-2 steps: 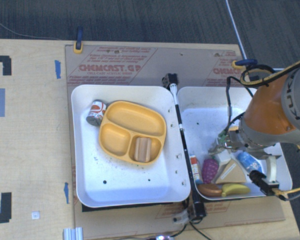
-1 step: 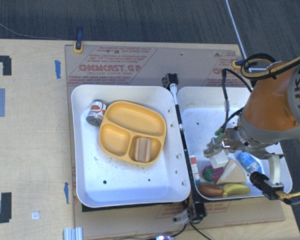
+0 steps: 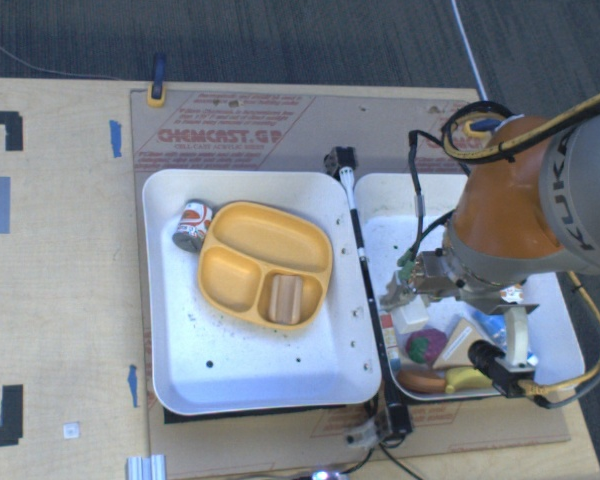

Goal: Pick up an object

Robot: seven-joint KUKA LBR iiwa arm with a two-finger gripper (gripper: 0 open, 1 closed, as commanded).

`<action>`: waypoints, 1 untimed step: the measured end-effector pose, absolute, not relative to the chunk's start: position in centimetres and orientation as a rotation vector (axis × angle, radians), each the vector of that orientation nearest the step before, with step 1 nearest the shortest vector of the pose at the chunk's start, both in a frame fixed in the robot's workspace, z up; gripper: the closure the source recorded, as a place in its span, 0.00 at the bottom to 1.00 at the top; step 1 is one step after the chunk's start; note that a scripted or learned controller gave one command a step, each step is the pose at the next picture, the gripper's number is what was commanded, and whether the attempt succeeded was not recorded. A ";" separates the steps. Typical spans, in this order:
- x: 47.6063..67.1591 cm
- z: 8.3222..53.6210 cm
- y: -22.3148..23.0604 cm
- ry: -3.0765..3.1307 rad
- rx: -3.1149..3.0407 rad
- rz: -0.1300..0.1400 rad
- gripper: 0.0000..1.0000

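Right bin crowded along its near edge; far half open.

Arm: orange band above wrist, grey housing w/ black lettering at right. Gripper assy: grey/silver w/ black cabling.

Left of gripper:
- Left bin: white.
- Divided tray: yellow-orange; a tan block sits in one compartment.
- Can, beyond tray: red/white/silver print.

Below/right of gripper, in right bin (white):
- Round obj.: purple w/ green patch.
- Banana: yellow.
- Sausage-shaped obj.: reddish-brown.
- Small item: blue.
- Blocks nearest gripper: white/cream.

Bench board: tan w/ red print. Outer tabletop: pale wood, blue tape marks, black corner marks. Floor: dark grey, fine weave pattern.
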State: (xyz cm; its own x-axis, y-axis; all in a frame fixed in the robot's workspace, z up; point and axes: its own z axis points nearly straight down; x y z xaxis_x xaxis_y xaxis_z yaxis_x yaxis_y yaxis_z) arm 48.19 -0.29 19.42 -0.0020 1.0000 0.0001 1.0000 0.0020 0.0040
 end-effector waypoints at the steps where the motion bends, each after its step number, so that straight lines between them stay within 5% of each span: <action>1: 48.1 20.6 0.8 2.221 2.218 0.005 1.00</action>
State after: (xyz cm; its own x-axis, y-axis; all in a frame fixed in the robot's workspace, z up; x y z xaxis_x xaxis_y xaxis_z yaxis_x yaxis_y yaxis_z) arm 48.06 0.84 20.61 -0.0014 1.0000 -0.0001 1.0000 0.0014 0.0041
